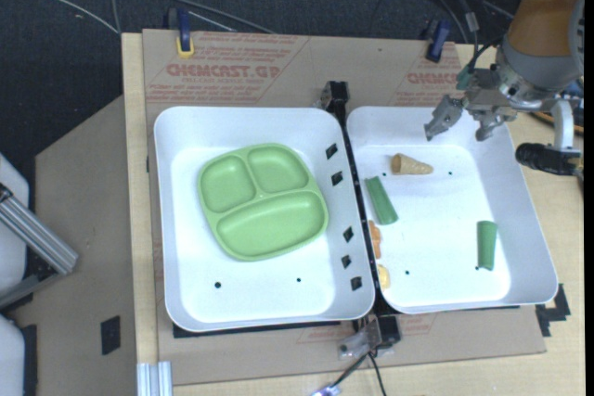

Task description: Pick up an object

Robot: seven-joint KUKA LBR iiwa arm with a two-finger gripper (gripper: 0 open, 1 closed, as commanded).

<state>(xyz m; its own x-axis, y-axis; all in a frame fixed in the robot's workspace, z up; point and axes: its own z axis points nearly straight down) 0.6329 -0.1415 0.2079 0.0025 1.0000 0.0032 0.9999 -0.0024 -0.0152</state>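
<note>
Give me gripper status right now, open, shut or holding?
Gripper: open, fingers spread, nothing between them, above the back edge of the right bin.

The arm [543, 23] enters from the upper right, its orange band above the grey wrist. The gripper [461, 121] points down and leftward, its 2 fingers [439, 121] spread apart with nothing between them.
</note>
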